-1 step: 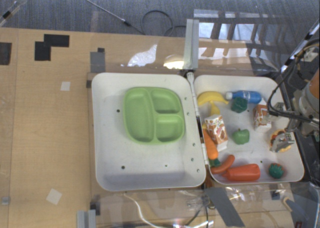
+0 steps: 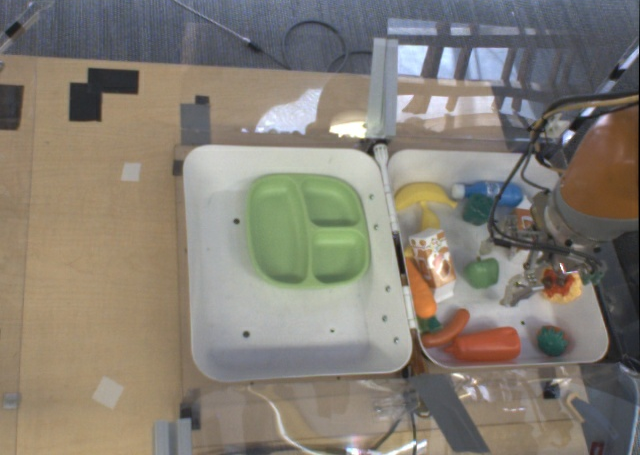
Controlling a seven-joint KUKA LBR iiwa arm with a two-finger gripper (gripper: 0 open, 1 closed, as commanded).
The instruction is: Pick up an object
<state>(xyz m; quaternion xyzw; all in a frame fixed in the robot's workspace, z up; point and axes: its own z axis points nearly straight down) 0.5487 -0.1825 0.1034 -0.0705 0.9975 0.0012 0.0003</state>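
Observation:
The right bin [image 2: 590, 348] holds several toy foods: a yellow banana [image 2: 424, 196], a blue bottle [image 2: 494, 191], a dark green piece [image 2: 477, 209], a small carton [image 2: 433, 259], a green apple [image 2: 482, 272], a carrot [image 2: 421, 293], a sausage [image 2: 446, 326], a red pepper [image 2: 486, 344], a green ball [image 2: 552, 341] and an orange-yellow item [image 2: 562, 286]. My gripper [image 2: 532, 279] hangs low over the bin's right side, between the apple and the orange-yellow item. Its metal fingers [image 2: 519, 289] point down beside that item; nothing shows between them.
The left bin [image 2: 215, 343] carries a light green divided plate [image 2: 307, 229]. A metal post [image 2: 380, 91] stands behind the wall shared by the bins. Cables trail at the front edge and on the floor behind the bench.

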